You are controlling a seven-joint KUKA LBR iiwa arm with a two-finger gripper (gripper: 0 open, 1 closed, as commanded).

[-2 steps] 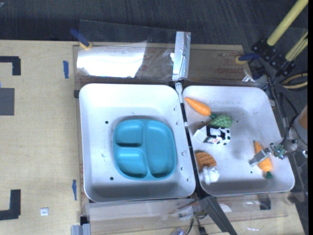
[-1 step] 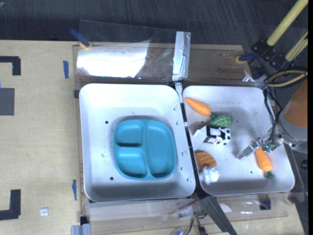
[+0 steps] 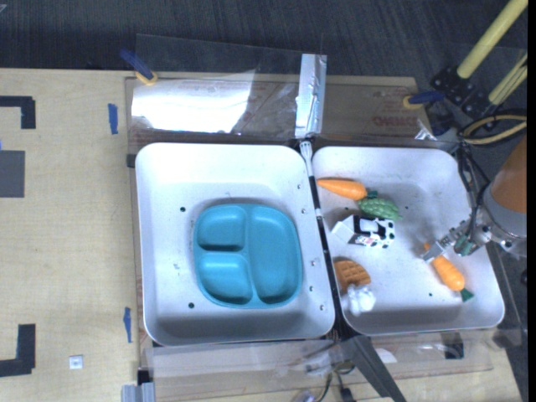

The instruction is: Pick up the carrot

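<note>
Two shallow white bins sit side by side on the bench. The left bin [image 3: 159, 224] holds a blue divided plate [image 3: 248, 254] lying flat near its middle, with one long compartment on the right and two smaller ones on the left. The right bin [image 3: 419, 162] holds several small things. The far carrot [image 3: 342, 188] lies along the far-left part of this bin, close to the wall shared with the left bin, its orange body pointing left and its green leafy top [image 3: 378, 204] at its right end. Just nearer than that top is a small black-and-white toy [image 3: 373, 229], and nearer still, beside the shared wall, lies a brown rounded piece [image 3: 352, 270] with a white lump [image 3: 362, 300] touching its near side. The near carrot [image 3: 448, 274] lies on the right side of the same bin, slanted, with its green end [image 3: 466, 294] toward the near-right corner and its orange tip toward the far left. The grey arm with its orange band [image 3: 509, 189] reaches in from the right, and the gripper [image 3: 459, 243] sits low over the bin floor just beyond the far end of the near carrot, very close to it or touching it. At this size and angle it is not possible to tell whether the gripper is open or closed, and no carrot is visibly clamped in it.
</note>
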